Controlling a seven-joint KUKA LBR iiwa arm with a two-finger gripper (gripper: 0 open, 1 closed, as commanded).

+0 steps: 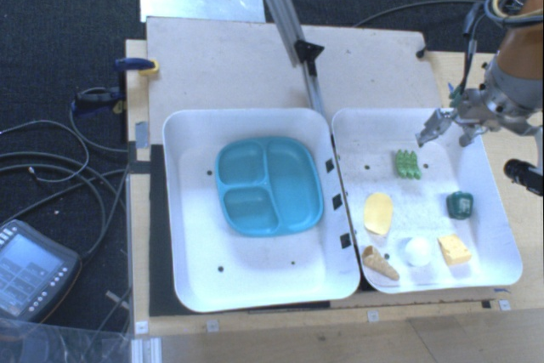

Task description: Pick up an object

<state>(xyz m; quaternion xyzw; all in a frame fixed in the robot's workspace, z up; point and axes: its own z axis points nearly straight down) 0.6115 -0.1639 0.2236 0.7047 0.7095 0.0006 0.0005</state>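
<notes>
Dark carpet surrounds a pale wooden table [229, 64] that carries two shallow white bins side by side, and the right bin [501, 208] is the landmark for everything below.

Nearest the camera, along that bin's front wall, lie a tan cone-shaped piece [380, 263], a white ball [417, 251] and a yellow wedge [454, 250]. They sit loose and apart, which seems meant to leave room for fingers to close around any one of them. A little farther in rest a yellow oval piece [378, 212] toward the bin's left wall and a dark green object [460, 205] toward its right wall. Farther still, near the bin's middle, lies a ridged green block [407, 164].

Just left of the right bin, the left bin [187, 183] holds a teal divided plate [269, 185], well apart from the loose pieces.

Over the right bin's far edge hangs the end effector [449, 129], its two fingers spread apart with nothing between them. It hovers beyond the green block, likely the closest candidate for picking up, though any piece would serve. No object is lifted yet.
</notes>
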